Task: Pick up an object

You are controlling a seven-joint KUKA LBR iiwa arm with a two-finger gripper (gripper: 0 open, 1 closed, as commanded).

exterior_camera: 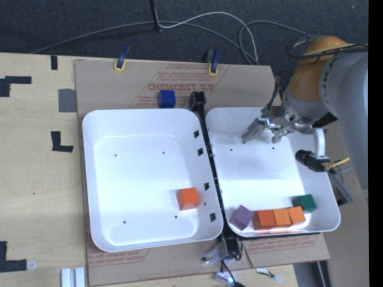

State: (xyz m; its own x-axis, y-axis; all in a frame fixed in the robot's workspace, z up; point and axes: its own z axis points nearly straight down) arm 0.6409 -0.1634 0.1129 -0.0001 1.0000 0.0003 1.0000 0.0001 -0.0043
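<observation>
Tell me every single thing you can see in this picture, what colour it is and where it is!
left bin: 1, white, left half of the bench
right bin: 1, white, right beside the left bin
orange block: 1, orange, left bin, near its right side toward the front
purple block: 1, purple, right bin, front left corner
orange blocks in a row: 3, orange, right bin, along the front wall, next to the purple block
green block: 1, green, right bin, at the right end of the row
blue block: 1, blue, on the cardboard behind the left bin
clamps: 2, blue and yellow, back edge of the cardboard
cables: several, black and white, on the dark floor behind
arm: 1, grey with orange band, from the right
gripper: 1, metal, over the back of the right bin, fingers spread, holding nothing
</observation>
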